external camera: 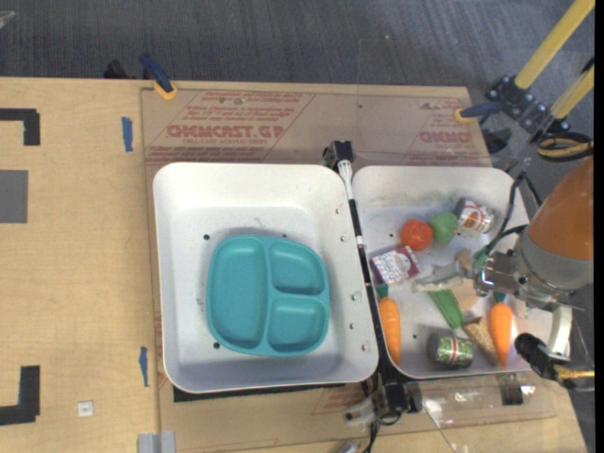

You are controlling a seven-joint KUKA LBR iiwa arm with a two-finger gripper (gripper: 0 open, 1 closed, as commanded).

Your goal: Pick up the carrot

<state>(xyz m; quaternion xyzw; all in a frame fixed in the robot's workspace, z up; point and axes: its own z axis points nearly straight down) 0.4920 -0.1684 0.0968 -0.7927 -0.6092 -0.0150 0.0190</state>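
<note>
Seemingly just left of the carrot [501, 331], which lies lengthwise near-to-far, the gripper [472, 274] hovers, its jaw state impossible to tell.

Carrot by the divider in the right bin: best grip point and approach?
Grip the carrot mid-body from above, pincer closing left-right across its width. It lies flat, lengthwise along the bin wall, so the wall side is probably tight.

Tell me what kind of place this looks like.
Probably a robotics lab bench: two white bins sit on a taped-down board, one holding a teal plate, the other toy food like the carrot.
</note>
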